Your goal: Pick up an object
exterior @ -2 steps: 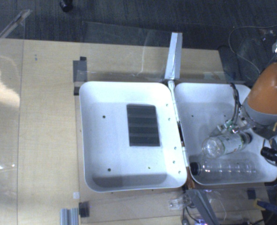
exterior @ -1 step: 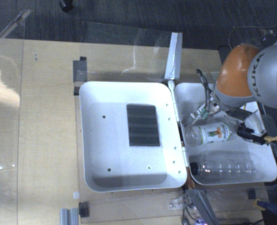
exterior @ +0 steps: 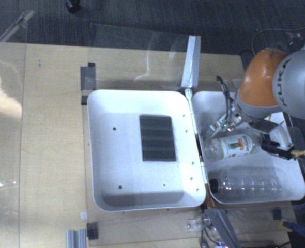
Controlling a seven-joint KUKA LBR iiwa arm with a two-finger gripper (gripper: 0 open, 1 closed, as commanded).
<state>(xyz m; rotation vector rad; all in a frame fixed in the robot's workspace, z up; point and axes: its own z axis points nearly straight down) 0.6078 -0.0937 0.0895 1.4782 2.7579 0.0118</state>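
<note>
The gripper [exterior: 226, 124] is positioned just above the small labelled bottle [exterior: 231, 147]; its grasp state cannot be determined. Step: approach. Next move requires descending onto the bottle.

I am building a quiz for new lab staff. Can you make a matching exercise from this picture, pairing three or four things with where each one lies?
Things:
1. dark ribbed pad
2. small labelled bottle
3. large clear bottle
4. orange band

Places:
A. along the near edge of the right bin
B. on the arm, over the right bin's far side
C. middle of the left bin
D. on its side in the middle of the right bin, under the arm

Pairs: 1-C, 2-D, 3-A, 4-B
</note>
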